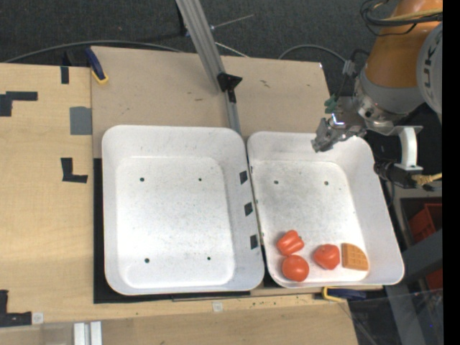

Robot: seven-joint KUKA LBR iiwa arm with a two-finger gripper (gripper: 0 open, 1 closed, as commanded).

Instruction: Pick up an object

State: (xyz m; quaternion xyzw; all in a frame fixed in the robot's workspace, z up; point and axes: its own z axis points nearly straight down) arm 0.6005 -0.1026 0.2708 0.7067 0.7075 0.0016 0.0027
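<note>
While the gripper (325, 139) hangs over the right bin's (374, 192) far rim, whether its fingers are spread or pressed together cannot be told. Well below them, at the bin's near edge, lie a red pepper (290, 242), two red tomatoes (295, 268) (326, 256), and a tan waffle (353, 256). The left bin (172, 207) sits beside.

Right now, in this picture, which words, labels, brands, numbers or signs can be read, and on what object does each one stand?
"UK": large dark letters on the grey body of the arm, at the right edge; the picture cuts the word off there, so it is only a part.
No other text can be read: the two white bins, the bench and the objects in the right bin carry no legible marking.
</note>
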